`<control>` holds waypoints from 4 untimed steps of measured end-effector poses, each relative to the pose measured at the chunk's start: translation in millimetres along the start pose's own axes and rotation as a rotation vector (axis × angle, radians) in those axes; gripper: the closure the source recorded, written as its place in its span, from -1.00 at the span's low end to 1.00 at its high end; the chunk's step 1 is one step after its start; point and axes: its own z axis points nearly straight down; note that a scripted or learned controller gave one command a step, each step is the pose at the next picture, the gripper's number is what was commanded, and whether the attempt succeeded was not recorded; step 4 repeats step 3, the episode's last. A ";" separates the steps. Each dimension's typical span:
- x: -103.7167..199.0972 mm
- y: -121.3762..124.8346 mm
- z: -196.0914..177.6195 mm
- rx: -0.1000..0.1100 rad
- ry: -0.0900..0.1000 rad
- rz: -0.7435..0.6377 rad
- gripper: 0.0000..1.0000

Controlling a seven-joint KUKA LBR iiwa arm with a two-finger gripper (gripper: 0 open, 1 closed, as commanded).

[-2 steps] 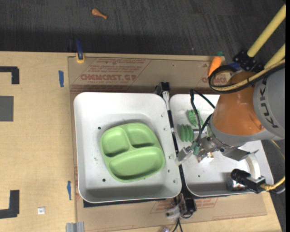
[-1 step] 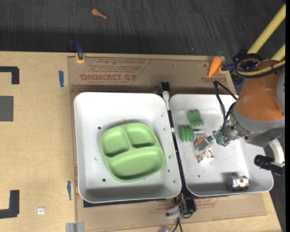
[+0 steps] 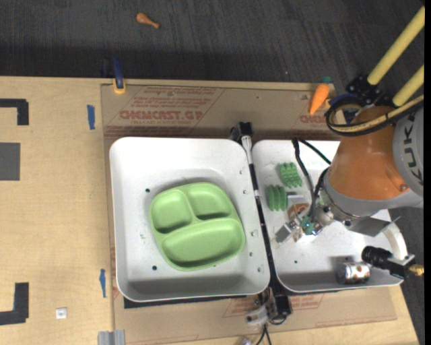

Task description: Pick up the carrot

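The carrot [image 3: 319, 98], orange with a small green top, lies on the brown bench just beyond the far edge of the right bin [image 3: 316, 281], outside it. My gripper [image 3: 297, 226] hangs low over the left part of the right bin, well on the near side of the carrot. The grey arm with its orange band [image 3: 363, 165] covers much of that bin's right half. A small brownish piece [image 3: 295, 213] shows right at the gripper's tip; I cannot make out what it is.
Two green ridged pieces [image 3: 290, 174] [image 3: 277, 198] lie in the right bin beside the gripper. A small silver cylinder [image 3: 355, 271] rests near that bin's front right. The left bin [image 3: 128, 202] holds a green divided plate [image 3: 195, 222]. A small orange scrap [image 3: 147, 20] lies on the dark floor.
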 end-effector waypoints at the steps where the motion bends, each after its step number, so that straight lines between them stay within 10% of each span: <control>1: -101.3 -56.6 10.8 -0.003 -0.004 0.119 -1.00; 2: -88.4 -49.9 87.2 -0.002 -0.002 0.536 -1.00; 3: -88.5 -49.4 77.5 -0.003 -0.003 0.536 1.00; 4: -88.5 -49.4 77.5 -0.003 -0.003 0.536 1.00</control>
